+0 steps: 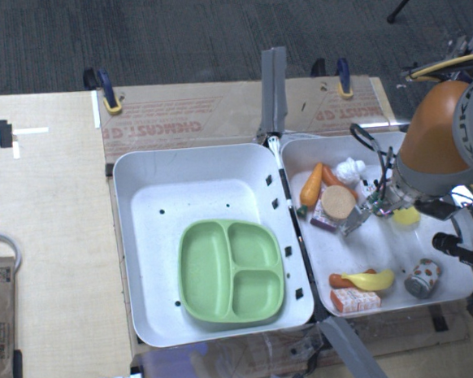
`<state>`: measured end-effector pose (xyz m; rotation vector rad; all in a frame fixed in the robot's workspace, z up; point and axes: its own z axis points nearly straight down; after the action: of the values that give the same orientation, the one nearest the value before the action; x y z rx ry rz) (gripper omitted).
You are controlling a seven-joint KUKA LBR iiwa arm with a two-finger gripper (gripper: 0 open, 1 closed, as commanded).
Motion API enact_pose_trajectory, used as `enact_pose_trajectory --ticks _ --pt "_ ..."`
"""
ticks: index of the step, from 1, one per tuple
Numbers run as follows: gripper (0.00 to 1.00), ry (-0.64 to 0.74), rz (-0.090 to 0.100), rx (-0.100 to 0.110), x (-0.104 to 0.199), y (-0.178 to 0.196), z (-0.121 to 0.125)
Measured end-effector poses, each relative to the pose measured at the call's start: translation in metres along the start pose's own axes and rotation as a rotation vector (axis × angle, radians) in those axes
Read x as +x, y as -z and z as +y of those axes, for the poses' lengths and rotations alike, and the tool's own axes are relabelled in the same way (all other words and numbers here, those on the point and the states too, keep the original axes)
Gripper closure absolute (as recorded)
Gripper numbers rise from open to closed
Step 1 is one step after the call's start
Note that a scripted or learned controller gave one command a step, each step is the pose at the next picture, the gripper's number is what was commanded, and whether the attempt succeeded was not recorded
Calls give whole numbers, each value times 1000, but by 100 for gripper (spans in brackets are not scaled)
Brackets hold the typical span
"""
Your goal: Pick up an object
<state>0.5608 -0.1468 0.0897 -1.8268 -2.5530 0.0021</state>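
Gripper (pixel 361 217) is low in the right bin (pixel 440 294), arm coming in from the right, orange band above it. Fingers are too small and blurred at this slant; can't tell how the jaws stand, and nothing is visibly between them.

Nearest candidate: round tan-topped object (pixel 338 203), just left of the gripper and slightly farther back, touching or nearly touching the fingertips. It sits on a purple-edged packet. No usable long axis on it, since it's round from above.

Next to it, farther left: carrot (pixel 311 186), long axis running near-left to far-right, leaning by the bin's left wall. White crumpled item (pixel 351 169) lies just beyond the tan one.

Others are well apart from the jaws: yellow ball (pixel 407 216) to the right under the wrist, banana (pixel 371 280) and red box (pixel 356 300) at the near edge, banana's axis left-right, patterned can (pixel 421 279) near-right.

Judgement: the key offset is a small shift left and slightly back to centre over the tan object. Risk: jaws catch its rim or the packet instead.

Green divided plate (pixel 231 270) sits in the left bin (pixel 142 232), not in play.
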Motion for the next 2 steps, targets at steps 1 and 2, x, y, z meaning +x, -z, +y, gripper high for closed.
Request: enact_pose_trajectory --ticks 1,2 --pt "0 56 -1 0 3 0 45" --pt "0 162 48 56 -35 0 77"
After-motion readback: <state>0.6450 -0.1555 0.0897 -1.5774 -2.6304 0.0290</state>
